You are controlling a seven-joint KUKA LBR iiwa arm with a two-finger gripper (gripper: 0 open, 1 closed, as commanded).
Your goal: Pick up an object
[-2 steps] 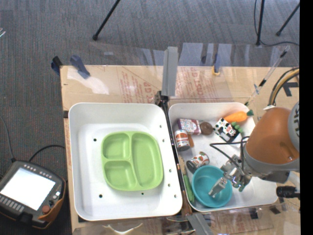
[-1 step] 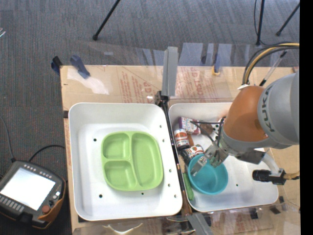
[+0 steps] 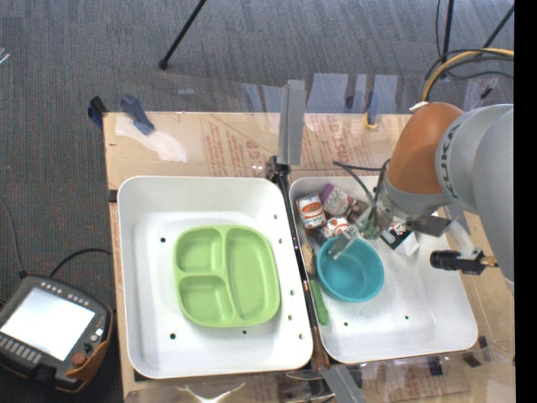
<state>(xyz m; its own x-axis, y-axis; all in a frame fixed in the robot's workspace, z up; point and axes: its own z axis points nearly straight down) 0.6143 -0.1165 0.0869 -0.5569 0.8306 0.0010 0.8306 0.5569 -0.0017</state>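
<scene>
A blue bowl point(image 3: 352, 274) sits upright in the right bin point(image 3: 419, 326), left of its middle. My gripper point(image 3: 349, 238) hangs over the bowl's far rim, reaching down from the grey arm with its orange band point(image 3: 419, 149). Just behind the bowl, in the bin's far left corner, lie several small items: a red and white can point(image 3: 311, 211), a purplish packet point(image 3: 336, 198) and a small red and white piece point(image 3: 338, 223). A thin green stick point(image 3: 320, 305) lies along the bin's left wall. Nothing shows as held.
The left bin point(image 3: 151, 225) holds a green divided plate point(image 3: 226, 275). A black and white object point(image 3: 403, 238) lies under the wrist in the right bin. A metal post point(image 3: 291, 124) stands behind the divider. A teach pendant point(image 3: 50, 330) lies on the floor at the lower left.
</scene>
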